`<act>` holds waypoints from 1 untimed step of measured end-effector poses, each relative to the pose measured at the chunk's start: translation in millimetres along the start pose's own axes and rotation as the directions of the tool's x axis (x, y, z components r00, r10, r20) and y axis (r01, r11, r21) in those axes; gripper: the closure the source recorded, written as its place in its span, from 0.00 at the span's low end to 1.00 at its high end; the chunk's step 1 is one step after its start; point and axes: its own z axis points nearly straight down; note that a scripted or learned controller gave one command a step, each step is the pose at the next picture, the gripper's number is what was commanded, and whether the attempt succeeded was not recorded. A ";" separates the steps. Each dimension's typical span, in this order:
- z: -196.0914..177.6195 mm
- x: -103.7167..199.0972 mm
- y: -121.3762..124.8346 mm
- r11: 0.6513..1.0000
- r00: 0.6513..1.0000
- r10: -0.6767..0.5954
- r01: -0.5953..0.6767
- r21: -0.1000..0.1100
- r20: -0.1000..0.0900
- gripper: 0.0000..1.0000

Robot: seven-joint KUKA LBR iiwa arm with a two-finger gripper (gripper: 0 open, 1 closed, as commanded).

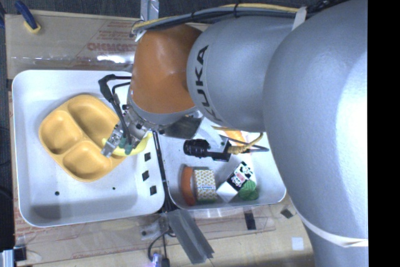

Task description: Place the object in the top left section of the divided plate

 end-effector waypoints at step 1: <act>34.3 -23.6 29.1 0.998 0.998 -0.058 0.058 -0.002 0.002 1.00</act>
